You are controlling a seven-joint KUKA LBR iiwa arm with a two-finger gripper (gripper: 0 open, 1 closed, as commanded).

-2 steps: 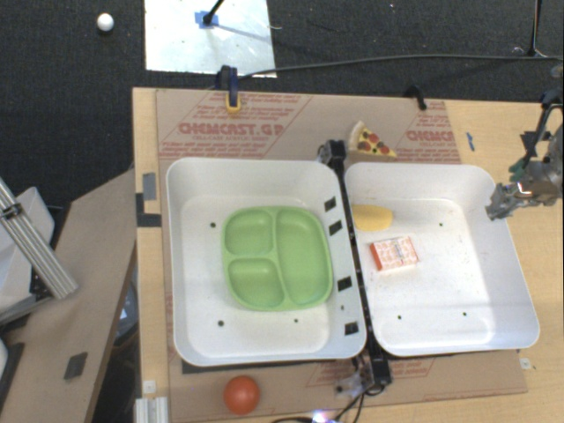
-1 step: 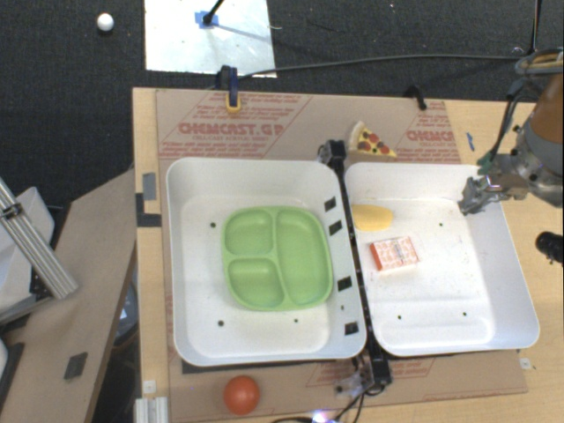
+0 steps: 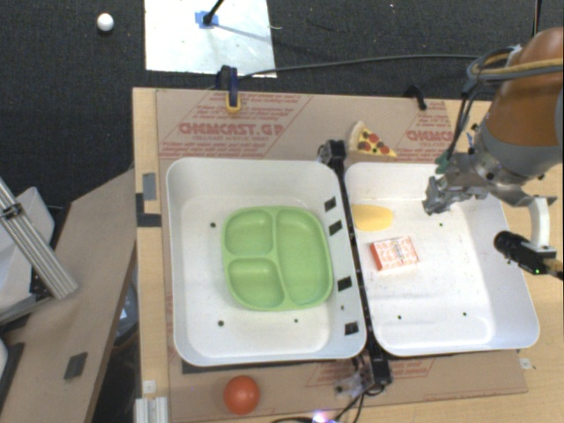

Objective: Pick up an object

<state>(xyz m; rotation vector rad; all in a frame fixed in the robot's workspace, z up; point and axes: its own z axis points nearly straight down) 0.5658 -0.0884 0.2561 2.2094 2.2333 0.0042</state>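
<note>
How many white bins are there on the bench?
2. The left bin holds a green divided plate. The right bin holds a yellow piece and a small red-and-white packet, with the robot's hand above its far side.

A single fixed camera looks down at a slant from above the bench (image 3: 264, 117). Both white bins (image 3: 194, 324) occupy frame centre, at moderate range; dark floor fills the upper frame.
</note>
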